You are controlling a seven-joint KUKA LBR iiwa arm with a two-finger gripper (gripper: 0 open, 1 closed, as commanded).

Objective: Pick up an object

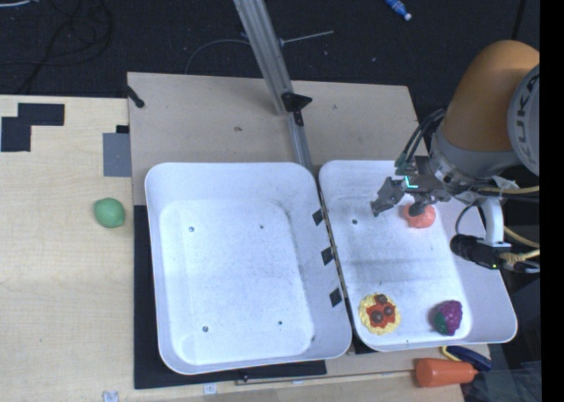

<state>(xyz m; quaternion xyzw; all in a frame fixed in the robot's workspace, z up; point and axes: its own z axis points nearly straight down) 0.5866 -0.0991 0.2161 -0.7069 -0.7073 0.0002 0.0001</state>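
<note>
The end effector (pixel 407 201) hung right by the pink toy (pixel 422 217) in the right bin (pixel 493 321). Can't tell if it gripped. Prob. next: close, then lift.

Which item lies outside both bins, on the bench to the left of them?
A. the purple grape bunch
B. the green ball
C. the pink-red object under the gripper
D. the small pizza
B. The green ball sits on the light wooden bench surface left of the left bin, while the grape bunch, pizza and pink-red object all lie inside the right bin.
</note>
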